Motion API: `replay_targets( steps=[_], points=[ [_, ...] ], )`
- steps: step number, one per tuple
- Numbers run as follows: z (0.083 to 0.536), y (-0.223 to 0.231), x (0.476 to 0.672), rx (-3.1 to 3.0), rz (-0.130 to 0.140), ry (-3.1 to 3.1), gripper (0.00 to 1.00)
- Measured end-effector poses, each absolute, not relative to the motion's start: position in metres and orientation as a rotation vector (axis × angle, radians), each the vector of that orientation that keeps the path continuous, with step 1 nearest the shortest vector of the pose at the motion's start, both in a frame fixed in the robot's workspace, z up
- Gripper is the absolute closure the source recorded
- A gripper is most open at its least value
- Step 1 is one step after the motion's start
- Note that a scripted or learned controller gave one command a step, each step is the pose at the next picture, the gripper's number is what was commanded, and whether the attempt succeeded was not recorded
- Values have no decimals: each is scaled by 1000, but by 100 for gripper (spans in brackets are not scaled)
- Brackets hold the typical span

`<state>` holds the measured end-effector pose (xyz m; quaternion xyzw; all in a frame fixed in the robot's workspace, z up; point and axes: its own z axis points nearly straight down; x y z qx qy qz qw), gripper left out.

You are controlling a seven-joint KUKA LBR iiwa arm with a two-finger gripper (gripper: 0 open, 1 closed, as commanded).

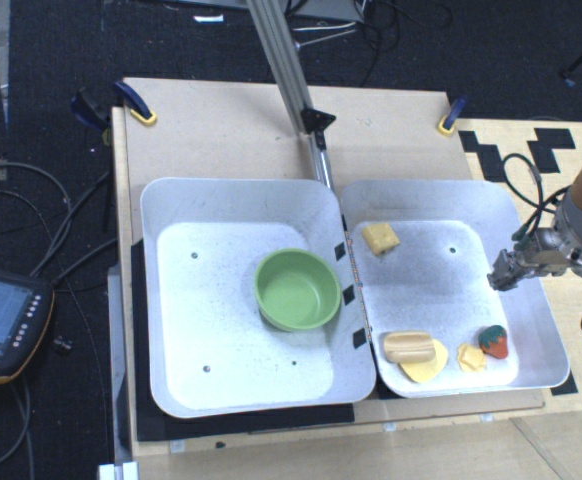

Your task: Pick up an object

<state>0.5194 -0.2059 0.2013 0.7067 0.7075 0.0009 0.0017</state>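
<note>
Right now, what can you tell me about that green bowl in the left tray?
The green bowl is round and light green, smooth like plastic, with a thick rim and a darker, shaded inside. It stands upright, mouth up, and nothing shows inside it. It sits on the floor of the left bin, right of the bin's middle and toward the wall shared with the right bin. Nothing else touches it; the claw hangs far off over the right bin.
</note>
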Motion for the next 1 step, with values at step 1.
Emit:
replay_targets(
  steps=[1],
  points=[
    [264,-205,520,2217,4,2219,100]
  ],
)
